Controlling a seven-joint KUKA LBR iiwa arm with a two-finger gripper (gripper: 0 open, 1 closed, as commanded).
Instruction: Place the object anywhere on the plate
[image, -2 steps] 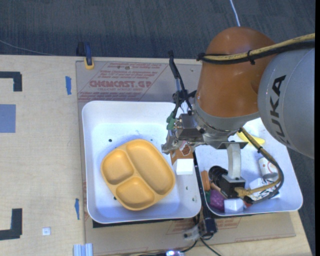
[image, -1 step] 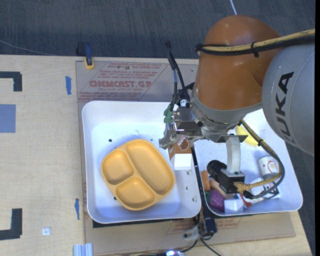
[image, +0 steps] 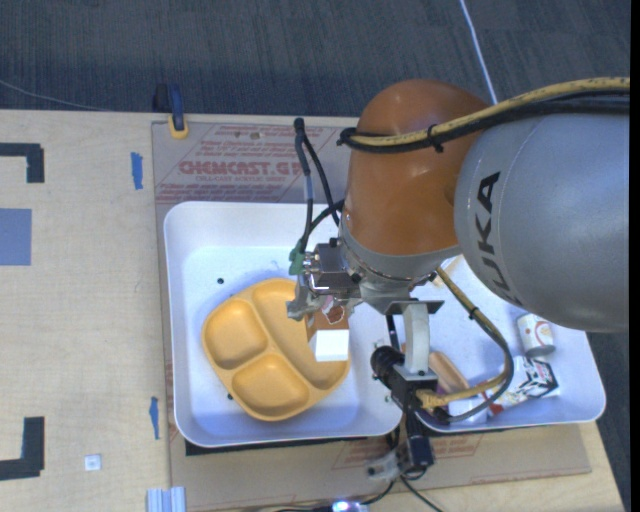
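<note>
White block (image: 331, 346) on the yellow plate's (image: 240, 340) right edge, under the arm; pincer's state unclear.

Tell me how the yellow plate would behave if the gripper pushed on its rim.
The plate looks like thin moulded plastic, so it is probably light and stiff. Lying loose on the smooth white bin, it would likely slide rather than hold still. Its three shallow, rounded wells hint that pressing the rim down could rock or tip it.

Pale wooden bench (image: 80, 330); dark carpet floor (image: 200, 45) beyond
</note>
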